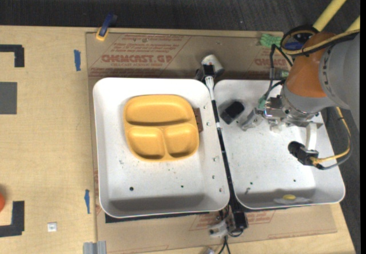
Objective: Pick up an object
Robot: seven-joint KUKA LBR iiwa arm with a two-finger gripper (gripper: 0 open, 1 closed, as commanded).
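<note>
Two white bins on the bench, arm low over the right one.

The left bin (108, 150) carries a yellow divided tray (161, 126), lying flat toward its far half, one long compartment at the far side and two smaller ones nearer the camera. The grey arm (337, 72), orange band above the wrist, comes in over the far right corner of the right bin (269, 181). Its gripper (250, 119) reaches toward that bin's far left corner; whether it is released or clenched cannot be told from here. A small black object (232, 111) lies just beside the gripper, near the far left corner, and nothing shows it as grasped. A tiny yellow piece (290, 196) rests against the right bin's near edge.
</note>
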